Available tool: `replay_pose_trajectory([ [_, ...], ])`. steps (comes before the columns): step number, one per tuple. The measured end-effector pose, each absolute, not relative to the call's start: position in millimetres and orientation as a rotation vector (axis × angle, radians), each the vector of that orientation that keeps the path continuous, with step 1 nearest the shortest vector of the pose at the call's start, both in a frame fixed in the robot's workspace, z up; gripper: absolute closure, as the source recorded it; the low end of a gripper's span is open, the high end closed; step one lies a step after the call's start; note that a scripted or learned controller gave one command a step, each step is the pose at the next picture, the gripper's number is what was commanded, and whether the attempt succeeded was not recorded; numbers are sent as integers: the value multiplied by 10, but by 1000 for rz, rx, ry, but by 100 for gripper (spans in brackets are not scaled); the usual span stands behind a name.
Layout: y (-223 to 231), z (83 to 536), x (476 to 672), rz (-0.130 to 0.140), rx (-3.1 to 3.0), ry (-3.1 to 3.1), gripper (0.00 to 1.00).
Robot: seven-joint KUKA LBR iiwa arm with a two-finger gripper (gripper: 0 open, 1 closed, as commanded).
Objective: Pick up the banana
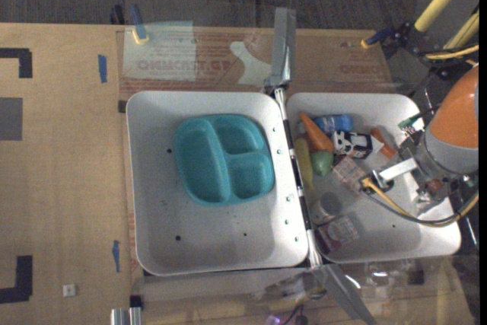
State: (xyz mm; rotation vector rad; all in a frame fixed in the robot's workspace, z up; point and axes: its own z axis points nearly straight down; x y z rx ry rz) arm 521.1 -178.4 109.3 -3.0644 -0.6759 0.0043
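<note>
Lying along right bin [415, 238] left wall: banana [303, 157], carrot [316, 132] just beside

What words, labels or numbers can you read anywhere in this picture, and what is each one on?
Nothing can be read for certain.
Red print on the cardboard sheet: blurred, unreadable.
Label on the clear packet in the cluttered bin: too small to read.
Marking on the blue container in that bin: too blurred to read.

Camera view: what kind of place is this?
Probably a robot test lab: a robot arm hangs over a white bin of small toys, beside another bin holding a teal divided plate.
</note>
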Motion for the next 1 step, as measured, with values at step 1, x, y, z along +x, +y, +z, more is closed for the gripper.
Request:
replay_pose_trajectory([
  [1,-1323,1050,5901,1,-3053,-737,0],
])
